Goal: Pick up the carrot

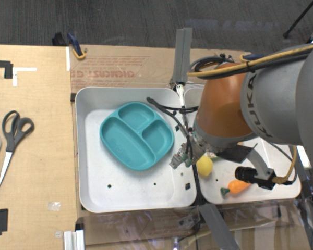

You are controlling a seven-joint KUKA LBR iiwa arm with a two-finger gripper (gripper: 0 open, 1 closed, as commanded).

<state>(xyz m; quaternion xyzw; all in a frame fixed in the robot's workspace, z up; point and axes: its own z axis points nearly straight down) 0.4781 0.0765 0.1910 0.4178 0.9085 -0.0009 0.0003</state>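
Gripper (180, 158) above bins, one carrot (237, 187), one plate (137, 135)

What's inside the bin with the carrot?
In the right bin lie the carrot, orange with a green tip, and a yellow lemon-like fruit. The arm covers most of that bin, so anything beneath stays hidden.

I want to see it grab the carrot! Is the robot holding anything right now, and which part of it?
It cannot be told. The pincer sits low at the seam between the two bins, near a yellow lemon-shaped toy. The small orange carrot with a green top lies apart in the right bin, untouched.
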